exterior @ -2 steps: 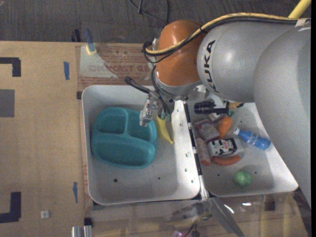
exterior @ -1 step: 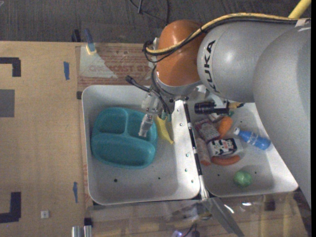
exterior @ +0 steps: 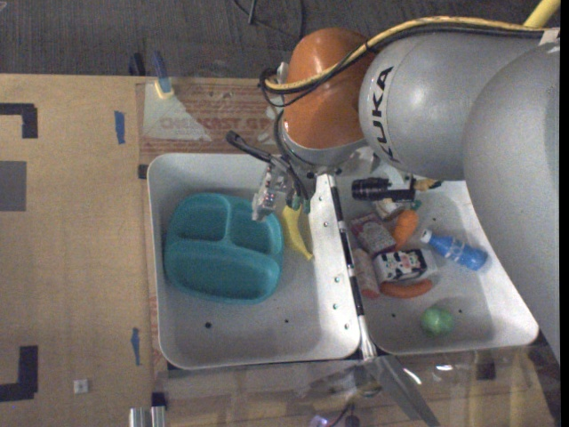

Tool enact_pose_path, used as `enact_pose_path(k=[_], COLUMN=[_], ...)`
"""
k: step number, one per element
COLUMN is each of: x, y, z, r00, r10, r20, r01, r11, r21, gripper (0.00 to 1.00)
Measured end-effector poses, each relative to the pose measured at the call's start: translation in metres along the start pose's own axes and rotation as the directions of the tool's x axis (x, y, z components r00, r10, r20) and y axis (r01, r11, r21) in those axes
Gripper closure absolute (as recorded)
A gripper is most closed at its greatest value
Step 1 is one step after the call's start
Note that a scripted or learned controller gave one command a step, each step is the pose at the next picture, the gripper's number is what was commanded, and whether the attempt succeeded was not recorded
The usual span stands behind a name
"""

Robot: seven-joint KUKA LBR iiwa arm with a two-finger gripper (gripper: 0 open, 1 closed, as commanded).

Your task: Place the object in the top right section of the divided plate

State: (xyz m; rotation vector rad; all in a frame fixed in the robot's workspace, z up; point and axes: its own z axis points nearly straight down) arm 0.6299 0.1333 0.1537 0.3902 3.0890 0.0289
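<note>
A teal divided plate (exterior: 222,247) lies in the left bin (exterior: 258,336), toward its upper left. My gripper (exterior: 267,205) hangs over the plate's upper right section, near its right rim, with the orange band of the arm above it. A yellow banana (exterior: 297,230) lies just to the right of the plate, close beside the gripper and against the bin's right wall. The wrist hides the space between the fingers.
The right bin (exterior: 480,327) holds an orange carrot (exterior: 404,228), a blue bottle (exterior: 455,250), a small carton (exterior: 398,263), a pink packet (exterior: 372,236), a red item (exterior: 407,289) and a green ball (exterior: 436,319). Bare floor lies below the plate in the left bin.
</note>
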Motion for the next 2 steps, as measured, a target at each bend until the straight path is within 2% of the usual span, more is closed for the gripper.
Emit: enact_pose_path(k=[1, 2], x=[0.0, -0.002], y=[-0.001, 0.001], z=[0.0, -0.012], r00=[1.0, 1.0], r10=[0.001, 0.003], r20=[0.0, 0.007], r01=[-0.001, -0.003], r11=[1.0, 1.0], r21=[0.001, -0.006], gripper=[0.0, 1.0])
